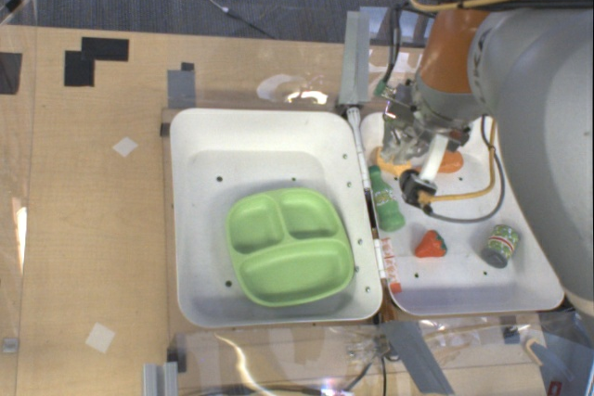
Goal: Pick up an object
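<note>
The right bin (464,297) holds several small items. A green bottle (385,201) lies along its left wall. A red strawberry-shaped toy (429,244) rests near the middle, and a small green-labelled can (501,246) lies to its right. An orange item (450,162) and a yellow one (388,168) sit near the bin's far left, partly hidden by the arm. My gripper (402,151) hangs low over that far-left corner, just above the yellow item and the bottle's top end. I see nothing held in it.
The left bin (190,199) holds a green divided plate (290,246). The metal divider (364,190) between the bins runs close to the gripper. The grey arm covers the right bin's right side, and a yellow cable (464,196) loops below the wrist.
</note>
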### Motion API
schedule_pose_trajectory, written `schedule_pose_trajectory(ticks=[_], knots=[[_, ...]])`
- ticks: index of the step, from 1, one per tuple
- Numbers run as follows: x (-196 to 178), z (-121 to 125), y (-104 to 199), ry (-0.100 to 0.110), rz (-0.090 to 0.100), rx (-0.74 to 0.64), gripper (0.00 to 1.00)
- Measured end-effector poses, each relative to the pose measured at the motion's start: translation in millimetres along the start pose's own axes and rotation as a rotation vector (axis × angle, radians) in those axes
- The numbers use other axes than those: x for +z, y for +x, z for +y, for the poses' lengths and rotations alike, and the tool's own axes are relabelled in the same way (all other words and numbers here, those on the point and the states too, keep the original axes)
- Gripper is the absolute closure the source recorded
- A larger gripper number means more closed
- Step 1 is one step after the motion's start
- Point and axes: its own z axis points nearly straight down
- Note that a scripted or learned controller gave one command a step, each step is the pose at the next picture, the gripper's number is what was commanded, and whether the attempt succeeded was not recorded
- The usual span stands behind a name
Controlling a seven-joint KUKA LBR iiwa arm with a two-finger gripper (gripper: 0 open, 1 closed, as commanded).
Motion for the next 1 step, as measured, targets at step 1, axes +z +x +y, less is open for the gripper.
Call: schedule_pose_trajectory(ticks=[1], knots=[[0.0,24.7,-35.5,-0.001,-0.001,-0.134,1.0]])
